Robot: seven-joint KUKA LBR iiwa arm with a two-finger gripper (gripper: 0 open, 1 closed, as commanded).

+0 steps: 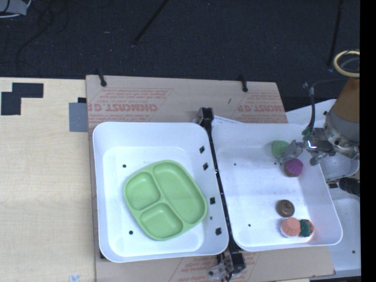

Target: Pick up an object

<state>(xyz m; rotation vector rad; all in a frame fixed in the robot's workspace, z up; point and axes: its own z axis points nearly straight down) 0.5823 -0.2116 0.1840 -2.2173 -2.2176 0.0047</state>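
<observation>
Beside gripper (pixel 297 150): two balls, three other objects.

The arm (pixel 346 113) is cut off by the right side of the picture, so most of it stays out of sight. The gripper (pixel 302 148) is small and blurred, and its state is not clear. It covers part of the green object (pixel 279 148). The small teal thing (pixel 305 228) beside the pink disc (pixel 290 227) is too small to identify.
</observation>
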